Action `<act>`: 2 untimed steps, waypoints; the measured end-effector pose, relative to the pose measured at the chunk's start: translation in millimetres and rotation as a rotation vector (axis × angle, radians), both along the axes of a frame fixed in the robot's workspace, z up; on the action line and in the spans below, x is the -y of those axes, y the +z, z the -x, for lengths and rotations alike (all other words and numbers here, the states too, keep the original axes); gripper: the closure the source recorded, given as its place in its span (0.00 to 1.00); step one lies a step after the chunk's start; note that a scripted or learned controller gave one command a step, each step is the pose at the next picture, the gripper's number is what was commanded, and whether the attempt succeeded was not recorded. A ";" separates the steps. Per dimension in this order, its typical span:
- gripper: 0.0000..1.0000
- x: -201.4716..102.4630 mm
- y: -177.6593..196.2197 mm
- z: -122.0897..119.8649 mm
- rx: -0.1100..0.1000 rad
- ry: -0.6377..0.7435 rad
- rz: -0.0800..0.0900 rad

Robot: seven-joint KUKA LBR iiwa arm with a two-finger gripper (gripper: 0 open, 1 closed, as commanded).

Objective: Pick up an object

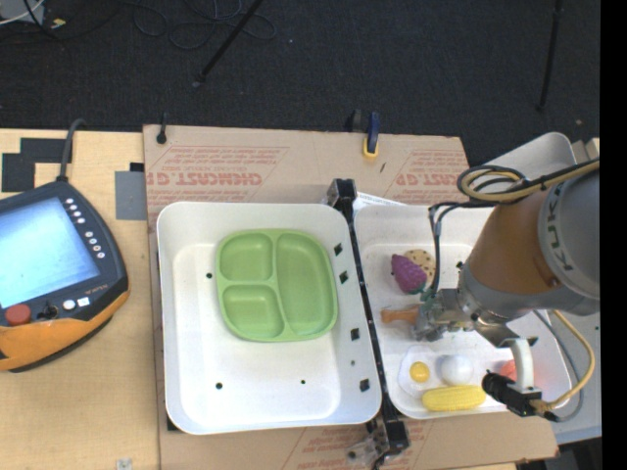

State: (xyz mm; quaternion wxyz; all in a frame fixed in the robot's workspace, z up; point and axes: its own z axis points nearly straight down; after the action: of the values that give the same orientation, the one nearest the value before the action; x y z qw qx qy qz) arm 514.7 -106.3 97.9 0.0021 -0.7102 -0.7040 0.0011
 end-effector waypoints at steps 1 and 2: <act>1.00 -0.8 61.6 4.1 0.006 0.008 0.001; 1.00 -8.9 116.5 -0.5 0.005 0.009 0.001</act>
State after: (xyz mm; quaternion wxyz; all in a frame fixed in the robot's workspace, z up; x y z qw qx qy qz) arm 515.3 -97.4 214.3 0.0001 -0.7071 -0.7071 -0.0001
